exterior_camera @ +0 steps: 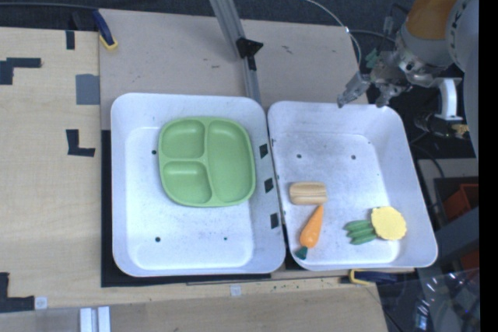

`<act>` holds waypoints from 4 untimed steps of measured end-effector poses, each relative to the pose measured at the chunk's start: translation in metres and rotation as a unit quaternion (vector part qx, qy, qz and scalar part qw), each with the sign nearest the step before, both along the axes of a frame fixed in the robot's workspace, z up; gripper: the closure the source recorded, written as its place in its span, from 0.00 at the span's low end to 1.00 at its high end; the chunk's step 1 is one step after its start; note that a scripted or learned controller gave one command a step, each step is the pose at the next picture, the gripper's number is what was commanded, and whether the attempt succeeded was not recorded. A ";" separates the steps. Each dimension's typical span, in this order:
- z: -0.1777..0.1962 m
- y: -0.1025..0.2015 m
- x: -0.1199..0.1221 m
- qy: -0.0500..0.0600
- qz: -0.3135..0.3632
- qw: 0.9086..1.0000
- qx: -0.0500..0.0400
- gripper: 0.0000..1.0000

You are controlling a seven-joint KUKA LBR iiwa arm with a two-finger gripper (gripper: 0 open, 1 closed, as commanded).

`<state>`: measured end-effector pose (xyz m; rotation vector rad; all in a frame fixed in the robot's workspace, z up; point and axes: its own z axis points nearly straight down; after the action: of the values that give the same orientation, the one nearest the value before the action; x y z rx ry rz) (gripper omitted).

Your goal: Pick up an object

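No legible text or markings.

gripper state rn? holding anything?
Gripper: open, holding nothing, above the top rim of the right bin. Toy carrot lies in that bin.

green plate (207, 161), orange carrot (312, 225), yellow, perhaps corn (388, 223), white bins (124, 167)

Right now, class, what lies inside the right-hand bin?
The right-hand bin holds a tan block, a carrot, green beans and a yellow piece overlapping the beans' end.
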<state>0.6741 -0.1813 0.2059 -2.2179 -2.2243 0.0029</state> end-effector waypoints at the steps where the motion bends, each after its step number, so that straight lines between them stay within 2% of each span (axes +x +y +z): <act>1: 0.000 0.000 0.000 0.000 0.000 1.000 0.000 0.00; 3: -0.089 0.009 -0.002 0.002 0.000 1.000 0.000 0.00; 4: -0.114 0.007 -0.003 0.003 -0.001 1.000 -0.002 0.00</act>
<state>0.6715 -0.1739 0.0919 -2.2199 -2.2205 0.0135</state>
